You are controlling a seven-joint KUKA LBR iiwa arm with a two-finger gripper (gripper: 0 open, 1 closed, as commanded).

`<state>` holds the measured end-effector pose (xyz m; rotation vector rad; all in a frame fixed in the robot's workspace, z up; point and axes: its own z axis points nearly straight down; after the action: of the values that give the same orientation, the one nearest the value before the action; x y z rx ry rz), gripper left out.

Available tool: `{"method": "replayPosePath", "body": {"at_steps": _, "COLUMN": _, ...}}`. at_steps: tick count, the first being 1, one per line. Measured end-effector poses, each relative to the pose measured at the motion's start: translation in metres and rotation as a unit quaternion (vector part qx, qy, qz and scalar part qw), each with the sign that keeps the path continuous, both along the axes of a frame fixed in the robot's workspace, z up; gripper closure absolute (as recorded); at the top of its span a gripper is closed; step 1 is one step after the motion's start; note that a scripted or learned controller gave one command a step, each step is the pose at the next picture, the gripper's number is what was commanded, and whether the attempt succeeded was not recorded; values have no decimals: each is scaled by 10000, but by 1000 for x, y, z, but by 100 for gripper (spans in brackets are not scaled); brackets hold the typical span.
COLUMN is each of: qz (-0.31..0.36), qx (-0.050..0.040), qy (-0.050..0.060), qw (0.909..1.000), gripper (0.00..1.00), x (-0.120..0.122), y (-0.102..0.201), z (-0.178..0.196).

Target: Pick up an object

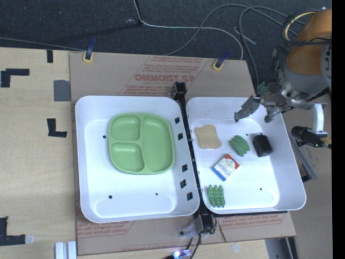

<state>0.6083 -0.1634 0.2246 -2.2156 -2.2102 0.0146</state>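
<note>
The right bin [284, 169] holds several small objects: a tan flat piece [207, 136], a green ridged piece [240, 145], a black block [262, 144], a white, blue and red packet [226, 166] and a green studded piece [216, 196]. My gripper [252, 116] hangs over the bin's far right part, above and behind the green ridged piece and the black block. It is open, with nothing between its fingers.
In the left bin [89, 161] lies a light green divided plate [142, 143]. A black hinge strip [186, 144] runs between the two bins. Cables [215, 20] trail over the dark floor behind the bench.
</note>
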Motion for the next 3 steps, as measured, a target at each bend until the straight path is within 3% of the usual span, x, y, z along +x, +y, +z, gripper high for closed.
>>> {"method": "replayPosePath", "body": {"at_steps": 1, "qz": 17, "qx": -10, "qy": -67, "qw": 10000, "gripper": 0, "x": 2, "y": 1, "z": 9}}
{"method": "replayPosePath", "body": {"at_steps": 3, "qz": 23, "qx": -11, "qy": -47, "qw": 10000, "gripper": 0, "x": 8, "y": 5, "z": -110}}
